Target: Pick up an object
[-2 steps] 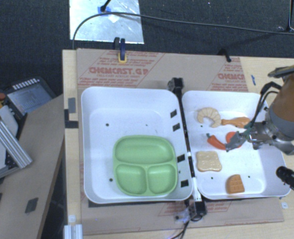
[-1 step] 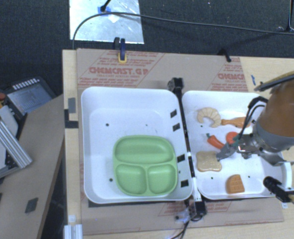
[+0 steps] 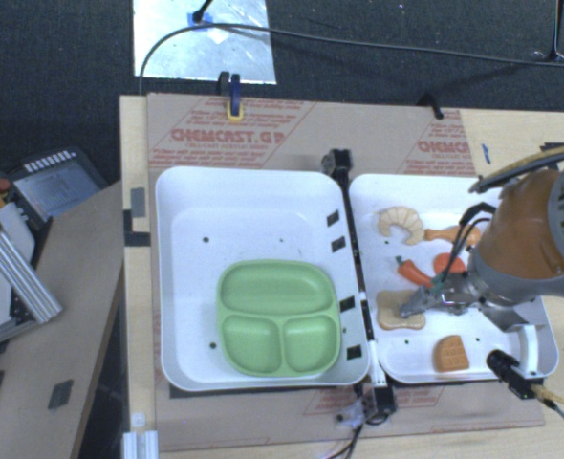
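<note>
The counter (image 3: 292,127) spreads wide under a sheet of printed cardboard, and on it sit the two white bins side by side. The left bin (image 3: 191,208) carries a big green divided plate (image 3: 278,316), three compartments, lying toward the bin's near right corner. The right bin (image 3: 378,199) is where the action is: the arm (image 3: 531,232) comes in from the right, orange band showing, and hangs low over the middle of that bin. Its tool (image 3: 425,301) is down among the toy food, right at the upper edge of a tan slice of bread (image 3: 397,312); whether it is spread or pressed together, I cannot tell from here, and nothing is visibly pinched. Just above sits an orange-red carrot (image 3: 414,273), and beyond it a pale croissant (image 3: 400,221) near the far wall. Smallest of the lot, a brown biscuit (image 3: 450,353) lies toward the near edge, apart from the tool.
</note>
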`<state>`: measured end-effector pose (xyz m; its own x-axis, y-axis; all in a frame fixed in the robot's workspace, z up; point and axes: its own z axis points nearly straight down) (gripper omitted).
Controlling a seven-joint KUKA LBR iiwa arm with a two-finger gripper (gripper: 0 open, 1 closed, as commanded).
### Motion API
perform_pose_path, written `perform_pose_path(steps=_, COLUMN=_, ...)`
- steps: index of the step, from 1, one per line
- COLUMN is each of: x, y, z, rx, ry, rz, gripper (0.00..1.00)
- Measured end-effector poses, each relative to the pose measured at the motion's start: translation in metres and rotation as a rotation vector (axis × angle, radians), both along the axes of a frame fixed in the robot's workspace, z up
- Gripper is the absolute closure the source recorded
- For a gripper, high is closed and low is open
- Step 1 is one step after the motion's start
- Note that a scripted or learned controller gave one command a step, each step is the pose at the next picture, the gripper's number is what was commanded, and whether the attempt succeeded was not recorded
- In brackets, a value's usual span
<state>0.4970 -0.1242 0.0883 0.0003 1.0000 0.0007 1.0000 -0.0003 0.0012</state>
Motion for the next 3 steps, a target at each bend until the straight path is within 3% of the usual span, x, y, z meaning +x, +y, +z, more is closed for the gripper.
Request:
perform_pose_path(steps=1, x=0.002, y=0.001, z=0.014, rx=0.0, ry=-0.006, rz=0.003, gripper=1.0)
perform_pose_path(steps=3, x=0.009, y=-0.006, z=0.116, rx=-0.002, ry=-0.005, rz=0.004, gripper=1.0)
